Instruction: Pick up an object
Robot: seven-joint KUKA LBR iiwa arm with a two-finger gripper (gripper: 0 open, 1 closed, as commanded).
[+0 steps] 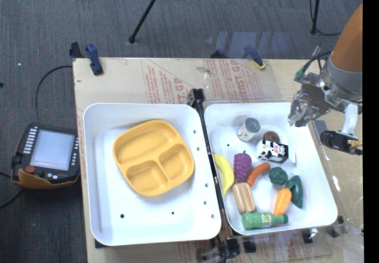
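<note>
In the right bin (314,155) lie my pickings: a banana (223,172), purple grapes (242,165), a hot dog (243,197), a small sausage (257,174), broccoli (278,175), a carrot (282,201), a green bottle (264,220) on its side, a cow-print carton (272,150) and a small can (249,128).

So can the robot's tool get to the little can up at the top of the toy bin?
Probably yes. The tool hangs at the right bin's upper right edge, and the small can sits apart from the other toys with open white floor around it, nothing lying over it.
</note>
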